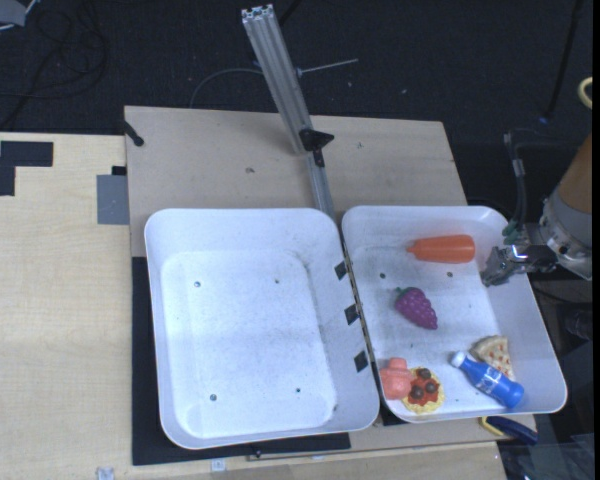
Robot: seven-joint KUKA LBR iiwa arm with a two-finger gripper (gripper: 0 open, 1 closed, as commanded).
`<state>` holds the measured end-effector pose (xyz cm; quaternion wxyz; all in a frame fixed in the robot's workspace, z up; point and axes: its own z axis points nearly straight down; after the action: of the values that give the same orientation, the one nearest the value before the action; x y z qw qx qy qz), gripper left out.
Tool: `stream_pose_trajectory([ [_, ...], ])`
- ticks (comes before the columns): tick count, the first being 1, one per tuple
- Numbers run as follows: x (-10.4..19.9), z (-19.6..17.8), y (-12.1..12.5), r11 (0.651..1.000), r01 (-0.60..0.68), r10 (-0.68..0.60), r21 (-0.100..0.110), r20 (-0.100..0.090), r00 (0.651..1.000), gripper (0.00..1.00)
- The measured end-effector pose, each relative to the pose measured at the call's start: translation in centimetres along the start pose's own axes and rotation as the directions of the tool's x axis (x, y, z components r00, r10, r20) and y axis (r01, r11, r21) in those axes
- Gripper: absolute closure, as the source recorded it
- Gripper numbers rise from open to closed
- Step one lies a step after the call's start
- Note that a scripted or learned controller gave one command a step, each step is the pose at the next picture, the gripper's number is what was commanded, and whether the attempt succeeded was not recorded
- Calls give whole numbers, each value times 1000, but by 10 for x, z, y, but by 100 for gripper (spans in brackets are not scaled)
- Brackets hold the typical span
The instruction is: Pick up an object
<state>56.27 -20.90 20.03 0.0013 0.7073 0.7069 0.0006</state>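
Note:
The right white bin [380, 230] holds an orange carrot [442, 249] near its far side, a purple bunch of grapes [417, 308] in the middle, a blue bottle [489, 380] and a waffle-like piece [494, 352] at the near right, and a red and yellow toy [411, 385] at the near left. My gripper [500, 266] hangs at the bin's right rim, just right of the carrot and apart from it. Nothing shows between its fingers.
The left white bin [170, 238] stands beside the right one, joined by black clips [349, 313]. A slanted aluminium bar [285, 78] rises behind the bins. The arm's grey body [570, 228] reaches in from the right edge.

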Motion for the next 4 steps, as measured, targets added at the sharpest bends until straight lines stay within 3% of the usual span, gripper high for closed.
stream_pose_trajectory([
  [1,-1,-24,0,1000,0,0,1,0,1000,100],
  [4,144,-24,-4,1000,4,-4,4,-2,1000,100],
])
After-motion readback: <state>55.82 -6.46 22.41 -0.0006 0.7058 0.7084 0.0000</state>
